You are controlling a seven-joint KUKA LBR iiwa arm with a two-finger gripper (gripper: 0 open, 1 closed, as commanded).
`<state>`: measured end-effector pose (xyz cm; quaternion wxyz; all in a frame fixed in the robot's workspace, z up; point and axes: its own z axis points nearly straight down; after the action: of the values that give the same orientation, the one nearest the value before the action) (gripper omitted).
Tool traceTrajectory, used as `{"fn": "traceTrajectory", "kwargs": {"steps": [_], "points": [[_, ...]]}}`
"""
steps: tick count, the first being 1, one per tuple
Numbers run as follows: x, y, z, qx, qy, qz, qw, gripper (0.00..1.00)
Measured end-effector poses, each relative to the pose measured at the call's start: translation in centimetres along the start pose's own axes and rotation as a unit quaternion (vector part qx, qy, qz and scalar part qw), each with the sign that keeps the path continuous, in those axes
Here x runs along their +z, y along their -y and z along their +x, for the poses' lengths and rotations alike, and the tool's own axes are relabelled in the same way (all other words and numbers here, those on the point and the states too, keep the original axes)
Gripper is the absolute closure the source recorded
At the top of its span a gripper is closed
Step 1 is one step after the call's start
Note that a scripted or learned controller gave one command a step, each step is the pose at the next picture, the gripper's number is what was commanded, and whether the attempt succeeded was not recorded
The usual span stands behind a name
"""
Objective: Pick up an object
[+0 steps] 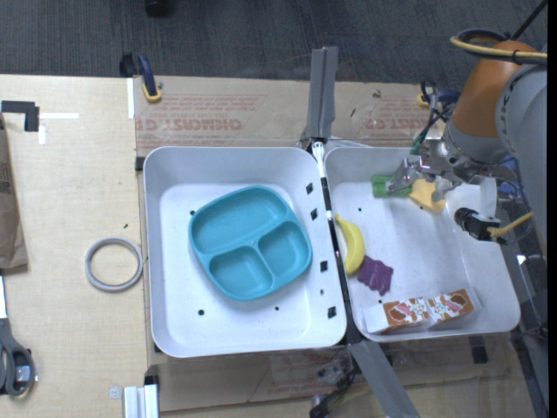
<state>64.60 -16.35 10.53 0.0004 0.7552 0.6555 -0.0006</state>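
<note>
My gripper (405, 179) hangs low over the back of the right bin (487, 273), at the end of the grey arm with its orange band (480, 94). A small green object (381, 185) lies right at its left tip, and a pale yellow wedge (426, 195) sits just under and to the right of it. Whether either one is gripped is unclear. Further forward in the same bin lie a yellow banana (352, 244), a purple piece (376, 274) and an orange carton (426, 310) along the front wall.
The left bin (165, 303) holds a blue divided plate (251, 242). On the wooden bench to the left lie a grey tape ring (113, 263) and scissors (13, 368). A metal divider post (322, 94) stands between the bins at the back.
</note>
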Motion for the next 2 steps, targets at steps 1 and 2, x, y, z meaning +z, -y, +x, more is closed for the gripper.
{"fn": "traceTrajectory", "kwargs": {"steps": [1,2], "points": [[1.2,-1.9,-4.1,-0.144,0.001,-0.001,0.9896,0.0],[0.1,-2.1,-4.2,-0.145,0.002,-0.004,0.9894,1.0]]}}
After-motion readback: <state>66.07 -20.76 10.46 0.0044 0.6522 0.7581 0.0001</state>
